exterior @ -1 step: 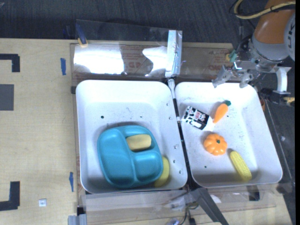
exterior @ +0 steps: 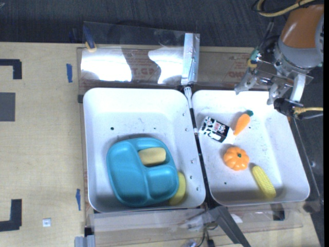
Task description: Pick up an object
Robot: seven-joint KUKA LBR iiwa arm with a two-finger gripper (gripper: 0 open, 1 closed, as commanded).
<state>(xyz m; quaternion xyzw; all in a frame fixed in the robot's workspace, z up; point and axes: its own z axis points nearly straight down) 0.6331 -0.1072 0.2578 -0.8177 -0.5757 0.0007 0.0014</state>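
Note:
The right bin [exterior: 295,153] holds several toys. An orange carrot [exterior: 241,122] with a green top lies near the middle. A small black-and-white box [exterior: 215,129] sits to its left. An orange pumpkin [exterior: 236,158] rests lower down, and a yellow corn cob [exterior: 263,181] lies by the near right corner. My gripper [exterior: 256,92] hangs over the bin's far right edge, above and behind the carrot. Its fingers stand apart, open, with nothing between them.
The left bin [exterior: 97,117] holds a blue divided tray [exterior: 133,176] with a pale yellow piece [exterior: 153,156] in one compartment and a yellow object [exterior: 179,188] at its right side. A clear plastic sheet [exterior: 139,60] lies behind the bins. Yellow cables [exterior: 280,1] loop near the arm.

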